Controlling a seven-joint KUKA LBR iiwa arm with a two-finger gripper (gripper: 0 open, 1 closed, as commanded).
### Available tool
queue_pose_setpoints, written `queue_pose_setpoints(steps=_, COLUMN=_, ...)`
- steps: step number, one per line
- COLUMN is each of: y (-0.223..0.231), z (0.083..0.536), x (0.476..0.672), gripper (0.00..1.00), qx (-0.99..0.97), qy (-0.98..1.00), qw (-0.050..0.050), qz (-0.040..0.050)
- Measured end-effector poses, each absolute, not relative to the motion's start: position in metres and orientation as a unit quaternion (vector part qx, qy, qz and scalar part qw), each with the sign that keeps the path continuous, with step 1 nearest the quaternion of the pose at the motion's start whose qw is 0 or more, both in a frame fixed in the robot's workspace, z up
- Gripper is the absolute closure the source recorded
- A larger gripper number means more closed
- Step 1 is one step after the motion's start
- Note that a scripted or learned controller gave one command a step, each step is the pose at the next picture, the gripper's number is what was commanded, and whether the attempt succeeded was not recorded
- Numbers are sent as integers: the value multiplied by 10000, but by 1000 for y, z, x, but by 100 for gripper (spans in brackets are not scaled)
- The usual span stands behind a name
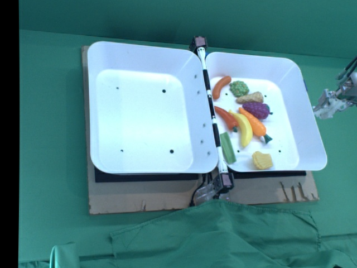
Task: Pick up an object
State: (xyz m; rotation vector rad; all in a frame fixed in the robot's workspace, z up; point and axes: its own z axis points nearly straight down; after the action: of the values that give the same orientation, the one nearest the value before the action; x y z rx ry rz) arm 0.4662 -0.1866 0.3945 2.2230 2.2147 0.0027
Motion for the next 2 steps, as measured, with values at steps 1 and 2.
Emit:
queue_pose_setpoints(steps=1, y=-187, z=383, x=467, gripper=100, qx=7083, qy=7060, qw=18, qz=2)
queue_pose_setpoints(steps=2, y=-187, z=405, x=471, gripper=100, qx=7083, qy=7059, qw=39, qz=14)
